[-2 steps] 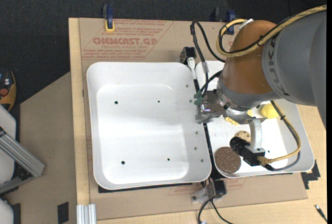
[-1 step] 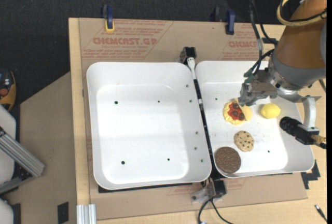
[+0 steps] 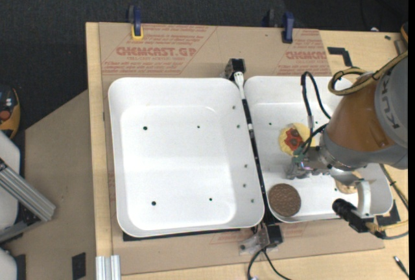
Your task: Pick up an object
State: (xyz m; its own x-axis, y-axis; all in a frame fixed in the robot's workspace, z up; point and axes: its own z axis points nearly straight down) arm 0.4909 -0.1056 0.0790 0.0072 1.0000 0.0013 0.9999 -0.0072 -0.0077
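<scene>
In the right bin (image 3: pixel 272 104) lie a small yellow and red object (image 3: pixel 293 137) near the middle and a round brown disc (image 3: pixel 284 199) at the front left corner. My gripper (image 3: pixel 299 168) hangs low over the right bin, between those two things, just below the yellow and red object and up and right of the disc. The arm's wrist hides most of the fingers, and I see nothing held between them.
The left bin (image 3: pixel 130 142) sits beside the right one, with a black divider strip (image 3: pixel 249 136) between them. Cables (image 3: pixel 311 97) loop over the right bin's back. Blue clamps (image 3: pixel 135 18) hold the cardboard base at the far edge.
</scene>
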